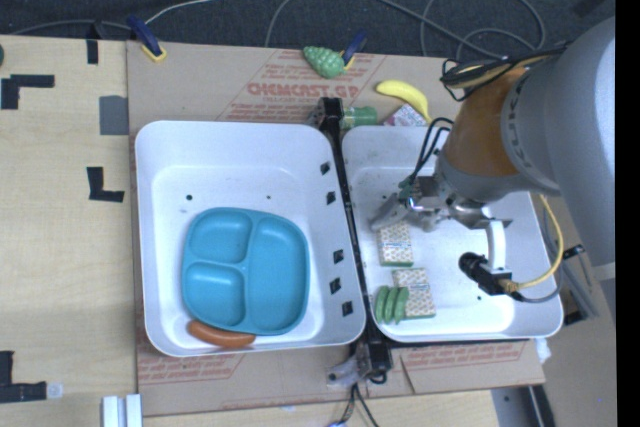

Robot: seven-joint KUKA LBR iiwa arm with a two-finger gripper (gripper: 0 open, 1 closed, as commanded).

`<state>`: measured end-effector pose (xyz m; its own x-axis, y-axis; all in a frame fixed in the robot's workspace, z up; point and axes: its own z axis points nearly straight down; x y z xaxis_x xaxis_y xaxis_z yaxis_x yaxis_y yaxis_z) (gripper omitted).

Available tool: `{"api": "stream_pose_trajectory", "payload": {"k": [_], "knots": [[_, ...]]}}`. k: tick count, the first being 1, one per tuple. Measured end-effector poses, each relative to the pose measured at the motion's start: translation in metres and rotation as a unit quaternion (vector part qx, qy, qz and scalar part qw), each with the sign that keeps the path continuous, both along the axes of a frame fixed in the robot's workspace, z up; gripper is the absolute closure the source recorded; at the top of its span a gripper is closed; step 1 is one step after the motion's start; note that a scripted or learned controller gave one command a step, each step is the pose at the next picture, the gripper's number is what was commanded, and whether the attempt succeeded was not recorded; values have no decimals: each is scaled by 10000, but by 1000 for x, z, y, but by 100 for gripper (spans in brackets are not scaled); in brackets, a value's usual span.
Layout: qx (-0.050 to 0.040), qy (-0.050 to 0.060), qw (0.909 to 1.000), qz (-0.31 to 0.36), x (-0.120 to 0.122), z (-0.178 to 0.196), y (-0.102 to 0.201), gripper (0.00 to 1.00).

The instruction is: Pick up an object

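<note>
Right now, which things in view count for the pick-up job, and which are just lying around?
Job: gripper; two patterned packets and green ridged toy in the right bin.
Lying about: blue divided plate, orange sausage, banana, green toy.

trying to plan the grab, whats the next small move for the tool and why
Probably lower the tool a little toward the patterned packet that lies just below it in the right bin. The tool hangs over the bin with nothing seen between its tips, and that packet is the nearest object.
</note>
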<state>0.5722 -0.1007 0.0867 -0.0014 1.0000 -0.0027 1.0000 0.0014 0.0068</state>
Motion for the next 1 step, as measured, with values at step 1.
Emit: {"api": "stream_pose_trajectory", "payload": {"k": [1], "knots": [[6,11,10000,2,60,-1,3,0]]}}
